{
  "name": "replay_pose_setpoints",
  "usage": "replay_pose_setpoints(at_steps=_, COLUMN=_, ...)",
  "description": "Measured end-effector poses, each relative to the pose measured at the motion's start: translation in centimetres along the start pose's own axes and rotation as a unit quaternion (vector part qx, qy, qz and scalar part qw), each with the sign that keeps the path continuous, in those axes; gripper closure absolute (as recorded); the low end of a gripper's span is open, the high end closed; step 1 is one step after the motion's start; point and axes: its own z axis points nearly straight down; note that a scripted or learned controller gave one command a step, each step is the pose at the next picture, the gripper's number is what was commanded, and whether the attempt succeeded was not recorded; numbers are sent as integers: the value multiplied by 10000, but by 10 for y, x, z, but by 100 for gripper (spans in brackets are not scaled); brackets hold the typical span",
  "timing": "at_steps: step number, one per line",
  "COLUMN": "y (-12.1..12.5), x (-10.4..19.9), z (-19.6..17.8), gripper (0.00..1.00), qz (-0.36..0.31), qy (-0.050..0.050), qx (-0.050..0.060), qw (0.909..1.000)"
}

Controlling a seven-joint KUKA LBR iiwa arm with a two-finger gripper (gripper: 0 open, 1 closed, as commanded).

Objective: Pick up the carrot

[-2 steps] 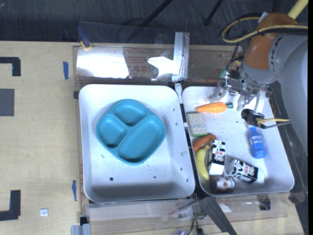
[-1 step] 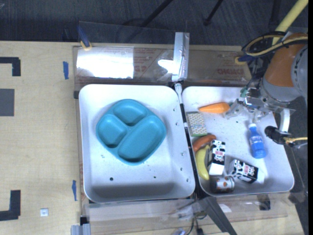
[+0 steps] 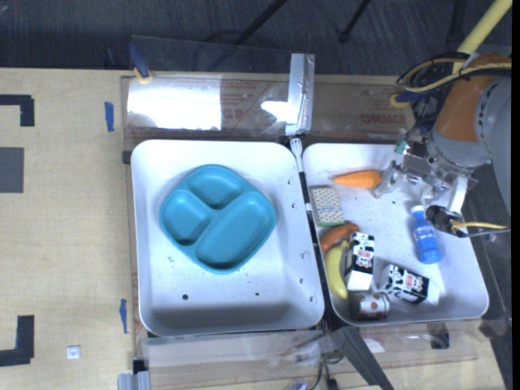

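A blue sectioned plate [image 3: 216, 216] is lying in the left bin [image 3: 154, 299], filling most of its middle. Just past the divider, in the right bin [image 3: 471, 299], a small patterned sponge-like square [image 3: 326, 204] is sitting near the left wall, with a yellow banana [image 3: 334, 271] curving down that wall below it and an orange-red item [image 3: 337, 234] resting at the banana's upper end. Two black-and-white cartons [image 3: 360, 262] [image 3: 408, 283] are lying beside the banana toward the near edge, and a small red-and-white can [image 3: 372, 305] is lying in front of them.

The carrot [image 3: 358, 180] is lying flat in the upper part of the right bin, its length running left to right, with its right end just beside the gripper [image 3: 406, 173]. The gripper is hanging at the carrot's right end, near it, and nothing is showing between its fingers; how the fingers are standing cannot be told at this slant. A blue bottle [image 3: 426, 238] is lying below the gripper, well clear of the carrot. The grey arm [image 3: 479, 112] is reaching in from the right edge.
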Motion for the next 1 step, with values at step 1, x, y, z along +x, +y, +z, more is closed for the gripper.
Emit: replay_pose_setpoints(at_steps=1, y=18, x=28, z=-113, gripper=0, qz=-909, qy=-14, qx=-135, qw=9958)
